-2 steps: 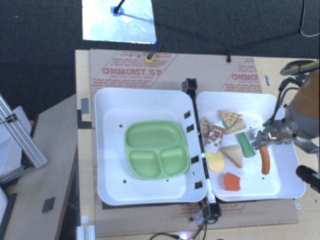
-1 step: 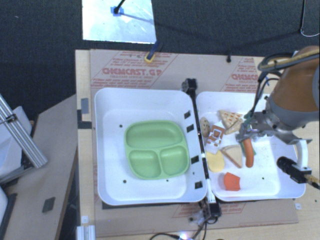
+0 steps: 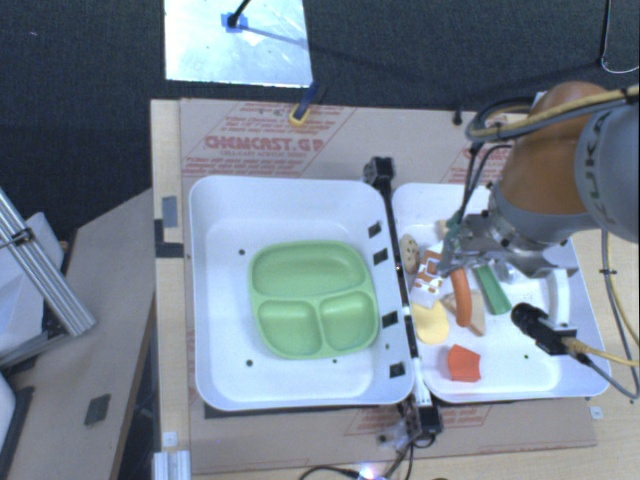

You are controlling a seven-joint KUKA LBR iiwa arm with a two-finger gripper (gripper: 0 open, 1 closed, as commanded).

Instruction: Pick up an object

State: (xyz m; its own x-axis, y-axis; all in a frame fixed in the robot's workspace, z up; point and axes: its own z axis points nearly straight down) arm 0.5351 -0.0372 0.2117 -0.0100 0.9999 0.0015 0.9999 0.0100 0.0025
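Note:
The right bin (image 3: 520, 373) holds several small items. An orange sausage-shaped piece (image 3: 460, 296) lies next to a green stick (image 3: 491, 288), with a yellow piece (image 3: 432, 321) and a red-orange block (image 3: 462, 363) nearer the front. A brown speckled piece (image 3: 409, 250) and a small white-and-orange item (image 3: 430, 273) lie by the bin's left wall. My gripper (image 3: 452, 253) hangs low over the back left part of this bin, just above the white-and-orange item and the top of the sausage. The grey wrist hides whatever is under it.
The left bin (image 3: 215, 368) holds a green three-compartment plate (image 3: 310, 298). A black divider with clips (image 3: 392, 268) runs between the bins. A black connector with a yellow cable (image 3: 540, 330) hangs over the right bin's front right. A foil sheet (image 3: 238, 28) lies beyond the bench.

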